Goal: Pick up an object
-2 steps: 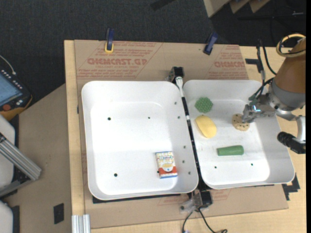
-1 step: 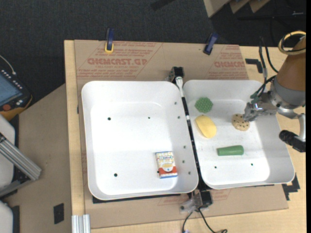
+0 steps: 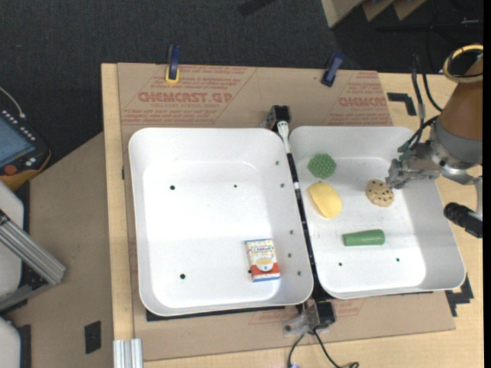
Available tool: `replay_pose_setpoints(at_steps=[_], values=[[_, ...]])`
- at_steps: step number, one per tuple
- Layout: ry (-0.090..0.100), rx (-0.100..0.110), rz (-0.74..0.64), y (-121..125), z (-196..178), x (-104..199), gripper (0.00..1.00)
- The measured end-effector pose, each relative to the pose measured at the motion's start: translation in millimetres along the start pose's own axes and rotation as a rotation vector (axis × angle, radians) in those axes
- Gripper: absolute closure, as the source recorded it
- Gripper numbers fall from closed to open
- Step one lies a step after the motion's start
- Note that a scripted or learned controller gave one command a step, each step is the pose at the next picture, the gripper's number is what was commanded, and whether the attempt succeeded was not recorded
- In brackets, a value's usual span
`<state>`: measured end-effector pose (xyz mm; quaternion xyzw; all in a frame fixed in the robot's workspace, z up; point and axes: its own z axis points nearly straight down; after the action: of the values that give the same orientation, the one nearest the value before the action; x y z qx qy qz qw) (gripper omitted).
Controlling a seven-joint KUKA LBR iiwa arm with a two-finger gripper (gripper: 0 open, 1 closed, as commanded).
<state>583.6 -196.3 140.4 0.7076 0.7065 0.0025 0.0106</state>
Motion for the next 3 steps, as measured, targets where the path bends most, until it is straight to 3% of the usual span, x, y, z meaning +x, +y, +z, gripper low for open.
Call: replay_pose_setpoints(at_steps=[1,2,3], values=[[0.009,0.009,-0.005,68,-39,3,1.0],[0.002,0.004,0.003,-19,-169,-34,1.0],[0.006,0.008,0.0,-66,-241,-32,1.0]])
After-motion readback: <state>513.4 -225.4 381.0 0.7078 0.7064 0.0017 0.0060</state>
